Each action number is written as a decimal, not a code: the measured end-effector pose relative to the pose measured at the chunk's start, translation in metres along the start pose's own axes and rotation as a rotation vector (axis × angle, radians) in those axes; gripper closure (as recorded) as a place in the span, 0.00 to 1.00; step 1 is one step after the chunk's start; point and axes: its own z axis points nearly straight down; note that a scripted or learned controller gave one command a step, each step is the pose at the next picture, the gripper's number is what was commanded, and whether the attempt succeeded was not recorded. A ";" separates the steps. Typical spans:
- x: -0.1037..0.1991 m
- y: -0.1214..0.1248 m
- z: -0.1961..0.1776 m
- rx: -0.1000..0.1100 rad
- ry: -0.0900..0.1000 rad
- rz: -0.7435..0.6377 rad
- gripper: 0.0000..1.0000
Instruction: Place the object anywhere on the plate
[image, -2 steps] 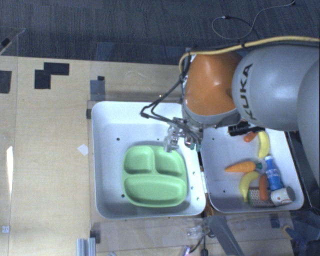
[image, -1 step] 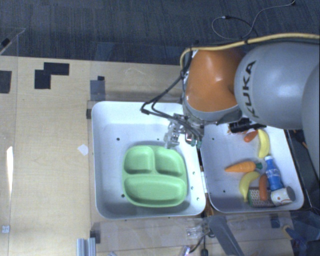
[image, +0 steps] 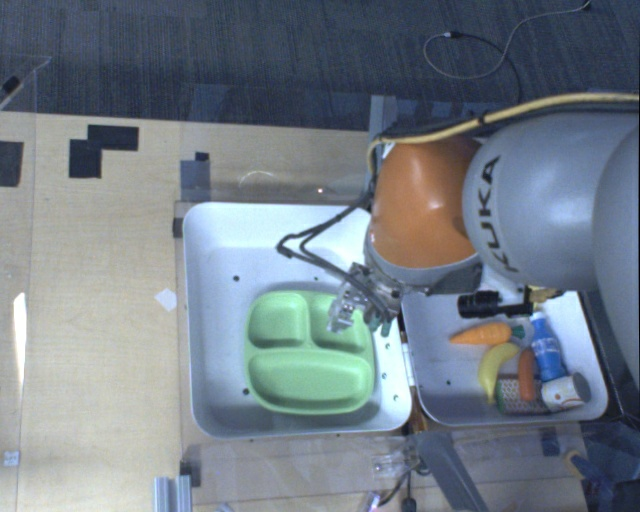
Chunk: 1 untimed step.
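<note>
The grey arm (image: 560, 190) is reaching in from the right and taking up much of the upper right of the view, its orange band (image: 420, 210) sitting just above the wrist and hanging over the seam between the two bins. The left bin (image: 215, 300) is lying white and shallow on the pale wooden bench (image: 90, 330), and the right bin (image: 440, 385) is sitting just beside it, partly covered by the arm. In the left bin the green plate (image: 305, 380), a divided tray with one long compartment and two smaller ones above it, is resting toward the bin's right side. The gripper (image: 350, 312) is hanging over the plate's upper right compartment, close to the plate's surface; its metal parts are blurring together there, so whether the fingers are open or closed cannot be told, nor whether anything is lying between them. In the right bin several small things are crowding together: an orange carrot (image: 482, 335) lying crosswise, a yellow banana (image: 492, 368) curving just below it, a blue bottle (image: 545, 352) standing at their right, and a small white cup (image: 568, 390) lying near the bin's lower right corner.
</note>
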 end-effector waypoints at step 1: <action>0.005 0.054 0.085 -0.007 -0.012 -0.306 1.00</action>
